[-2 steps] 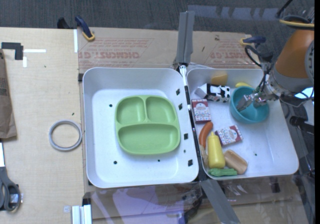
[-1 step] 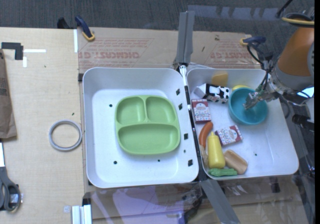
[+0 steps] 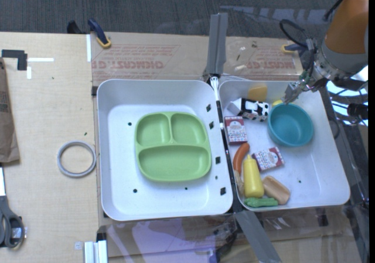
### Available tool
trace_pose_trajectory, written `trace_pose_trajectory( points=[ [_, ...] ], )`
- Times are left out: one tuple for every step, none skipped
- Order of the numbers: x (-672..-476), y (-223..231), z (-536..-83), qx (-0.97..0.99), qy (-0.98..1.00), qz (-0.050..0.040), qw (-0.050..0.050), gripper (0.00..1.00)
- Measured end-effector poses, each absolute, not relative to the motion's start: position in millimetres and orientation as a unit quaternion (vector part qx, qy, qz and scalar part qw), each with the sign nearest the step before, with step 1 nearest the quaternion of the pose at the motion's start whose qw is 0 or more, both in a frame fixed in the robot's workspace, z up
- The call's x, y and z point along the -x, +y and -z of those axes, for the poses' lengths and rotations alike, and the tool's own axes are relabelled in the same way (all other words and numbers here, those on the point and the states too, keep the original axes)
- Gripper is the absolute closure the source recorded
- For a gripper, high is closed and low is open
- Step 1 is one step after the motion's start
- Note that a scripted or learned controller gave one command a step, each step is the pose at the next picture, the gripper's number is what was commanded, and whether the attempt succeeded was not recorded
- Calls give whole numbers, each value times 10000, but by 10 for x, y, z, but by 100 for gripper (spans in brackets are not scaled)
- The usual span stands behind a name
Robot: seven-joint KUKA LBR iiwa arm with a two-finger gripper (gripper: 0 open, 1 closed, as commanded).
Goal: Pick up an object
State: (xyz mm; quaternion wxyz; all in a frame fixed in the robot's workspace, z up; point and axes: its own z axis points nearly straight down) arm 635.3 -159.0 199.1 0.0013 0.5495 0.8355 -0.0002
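Note:
My gripper (image 3: 291, 93) hangs over the back of the right bin (image 3: 328, 180), just above the far rim of a blue bowl (image 3: 290, 125). Nothing shows in its grasp. Left of it lie a yellow wedge (image 3: 257, 91) and a black-and-white cow toy (image 3: 255, 109). Further forward are a red-and-white box (image 3: 235, 129), a second red-and-white packet (image 3: 269, 159), an orange sausage (image 3: 239, 155), a yellow bottle (image 3: 252, 178), a tan bun (image 3: 277, 189) and a green piece (image 3: 261, 201).
A green divided plate (image 3: 173, 146) lies in the left bin (image 3: 111, 139). On the bench to the left are a tape ring (image 3: 76, 158), scissors (image 3: 10, 229) and a brown bag (image 3: 7, 115). A blue clamp (image 3: 99, 32) sits at the back.

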Motion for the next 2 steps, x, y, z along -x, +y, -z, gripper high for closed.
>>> trace_pose_trajectory(
  points=[
    [-6352,-1590,-1987,-5496,8354,4,10,0],
    [-6597,-1013,-2643,-4848,8746,2,16,0]
  ],
)
